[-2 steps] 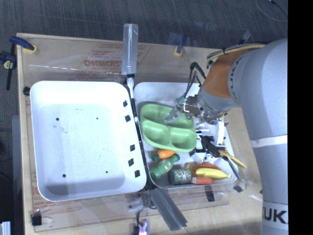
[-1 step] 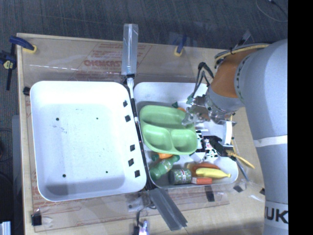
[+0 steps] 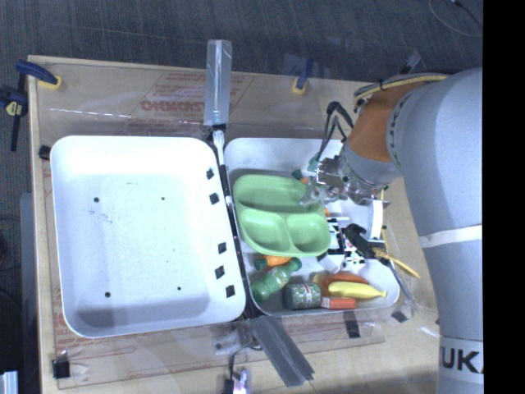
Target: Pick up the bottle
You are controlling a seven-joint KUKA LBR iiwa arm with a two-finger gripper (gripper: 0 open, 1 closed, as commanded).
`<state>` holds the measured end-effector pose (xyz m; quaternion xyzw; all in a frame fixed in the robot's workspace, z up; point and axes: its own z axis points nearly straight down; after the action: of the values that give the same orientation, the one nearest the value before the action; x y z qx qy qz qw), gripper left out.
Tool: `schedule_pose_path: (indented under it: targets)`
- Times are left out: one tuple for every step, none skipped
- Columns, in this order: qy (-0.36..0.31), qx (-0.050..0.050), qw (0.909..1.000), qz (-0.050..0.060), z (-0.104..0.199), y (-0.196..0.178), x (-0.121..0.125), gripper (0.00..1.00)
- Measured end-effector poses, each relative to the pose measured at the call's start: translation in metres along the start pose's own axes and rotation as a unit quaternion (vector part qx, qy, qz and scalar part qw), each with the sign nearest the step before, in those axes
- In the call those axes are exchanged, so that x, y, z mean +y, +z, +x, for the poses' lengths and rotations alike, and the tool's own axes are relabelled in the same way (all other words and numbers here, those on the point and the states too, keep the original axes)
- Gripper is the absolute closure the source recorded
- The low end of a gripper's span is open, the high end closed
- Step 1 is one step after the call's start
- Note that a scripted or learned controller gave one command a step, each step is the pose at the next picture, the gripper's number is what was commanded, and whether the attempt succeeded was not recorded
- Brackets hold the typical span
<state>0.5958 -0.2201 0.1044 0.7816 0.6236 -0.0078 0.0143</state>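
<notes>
**Item 1, the task's thing.** Green bottle (image 3: pixel 269 282), lying on its side in the right bin (image 3: pixel 271 148), at the edge nearest the camera and close to the wall shared with the left bin (image 3: pixel 131 228).

**Item 2, neighbours.** A dark labelled jar (image 3: pixel 304 295) lies just beside the bottle. An orange carrot-like piece (image 3: pixel 279 262) lies just beyond it. A banana (image 3: pixel 358 289) lies further along the same edge.

**Item 3.** Green divided dish (image 3: pixel 279 216), taking up the middle of the right bin, between the bottle and the arm's working end.

**Item 4.** Pincer (image 3: pixel 321 180), over the far corner of the dish and well apart from the bottle. I cannot tell whether it is open or closed. I see nothing in its grip.

**Item 5.** Tabletop (image 3: pixel 123 97), carrying both bins.

**Status.** I judge this to be the approach step, with the grasp not yet begun. The next move calls for travel across the dish toward the near edge. The descent then has to straddle the bottle's body without catching the jar.
</notes>
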Motion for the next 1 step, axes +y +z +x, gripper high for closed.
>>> schedule_pose_path:
  targets:
    - [0.010, -0.003, 0.9999, 0.000, 0.0045, 0.0000, 0.0012, 1.00]
